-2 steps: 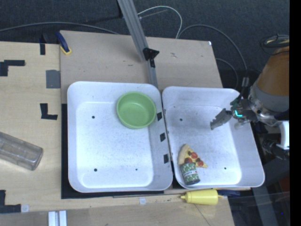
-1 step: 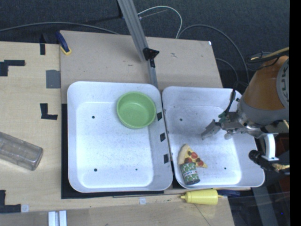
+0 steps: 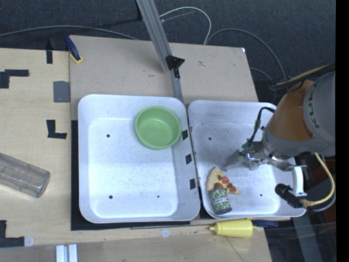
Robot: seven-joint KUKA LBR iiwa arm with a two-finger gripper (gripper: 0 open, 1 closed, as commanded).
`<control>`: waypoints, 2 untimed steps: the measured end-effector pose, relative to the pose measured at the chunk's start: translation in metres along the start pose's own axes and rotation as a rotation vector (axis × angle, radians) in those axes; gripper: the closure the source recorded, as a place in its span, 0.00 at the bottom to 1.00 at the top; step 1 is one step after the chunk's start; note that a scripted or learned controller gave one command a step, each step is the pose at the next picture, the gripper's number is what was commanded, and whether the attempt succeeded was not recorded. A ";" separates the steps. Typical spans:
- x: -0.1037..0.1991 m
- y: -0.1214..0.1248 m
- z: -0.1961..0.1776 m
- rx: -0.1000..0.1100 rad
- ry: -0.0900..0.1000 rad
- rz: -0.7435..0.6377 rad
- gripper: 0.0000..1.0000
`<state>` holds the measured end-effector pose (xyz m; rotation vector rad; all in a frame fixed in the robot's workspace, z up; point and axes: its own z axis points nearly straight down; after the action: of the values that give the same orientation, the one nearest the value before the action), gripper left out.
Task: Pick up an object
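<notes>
In the right bin [image 3: 234, 111], the gripper [image 3: 235, 161] hangs low just above the pizza slice [image 3: 221, 180] and green can [image 3: 221, 201], likely lining up a grab. Nothing sits between its fingers; whether they are spread I cannot tell. A green bowl [image 3: 158, 127] rests in the left bin [image 3: 98, 105].

Two white bins [image 3: 131, 214] [image 3: 262, 111] sit side by side on the surface [image 3: 125, 70]. One green bowl [image 3: 157, 127] is in the left bin; one pizza slice [image 3: 221, 180] and one green can [image 3: 221, 202] in the right. One yellow bottle [image 3: 235, 228] and one clear tube [image 3: 22, 174] lie outside the bins.
</notes>
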<state>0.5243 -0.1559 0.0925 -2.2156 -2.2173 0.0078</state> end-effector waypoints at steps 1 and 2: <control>0.000 0.001 0.002 -0.009 -0.002 0.000 0.00; 0.001 0.001 -0.008 -0.008 -0.001 -0.002 1.00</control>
<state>0.5250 -0.1548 0.1002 -2.2184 -2.2235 -0.0007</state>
